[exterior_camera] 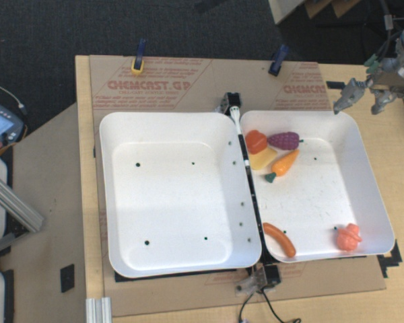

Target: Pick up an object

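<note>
1. Two white bins are sitting side by side on the table [188,79]: the left bin [121,200] and the right bin [363,180].
2. Five toy foods are lying in the right bin.
3. Against its left wall, a red tomato-like piece [256,141], a yellow piece [262,159], a purple piece [283,140] and an orange carrot [284,163] are clustering, touching one another.
4. Near the front edge, an orange sausage [280,239] is lying by the left corner and a pink piece [349,237] by the right corner, well apart.
5. The gripper [363,98] is hovering beyond the right bin's far right corner, fingers spread apart, grasping nothing.
</note>
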Motion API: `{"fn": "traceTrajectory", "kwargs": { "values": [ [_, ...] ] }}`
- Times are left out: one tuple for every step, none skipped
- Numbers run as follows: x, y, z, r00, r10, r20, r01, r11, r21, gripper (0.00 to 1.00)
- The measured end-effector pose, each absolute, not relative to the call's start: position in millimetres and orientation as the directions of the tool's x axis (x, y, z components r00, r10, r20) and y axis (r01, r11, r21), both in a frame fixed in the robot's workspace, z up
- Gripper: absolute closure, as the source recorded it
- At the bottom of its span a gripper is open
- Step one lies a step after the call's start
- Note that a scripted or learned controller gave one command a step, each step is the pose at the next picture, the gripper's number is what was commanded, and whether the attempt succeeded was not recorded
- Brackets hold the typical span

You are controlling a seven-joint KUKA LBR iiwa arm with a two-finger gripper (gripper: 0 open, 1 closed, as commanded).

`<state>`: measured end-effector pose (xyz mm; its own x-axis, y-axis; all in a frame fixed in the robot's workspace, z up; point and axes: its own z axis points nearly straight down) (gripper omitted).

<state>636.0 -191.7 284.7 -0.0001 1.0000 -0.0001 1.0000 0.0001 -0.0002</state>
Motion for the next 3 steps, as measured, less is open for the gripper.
{"fn": "traceTrajectory", "kwargs": {
  "values": [
    [603.8,-147.8,406.0,-0.005,1.0,-0.003,1.0,0.005,0.015,0.0],
    [604.3,-150.1,408.1,-0.002,1.0,-0.003,1.0,0.002,0.006,1.0],
    [644.8,-64.5,314.5,-0.009,1.0,0.005,1.0,0.009,-0.01,1.0]
  ]
}}
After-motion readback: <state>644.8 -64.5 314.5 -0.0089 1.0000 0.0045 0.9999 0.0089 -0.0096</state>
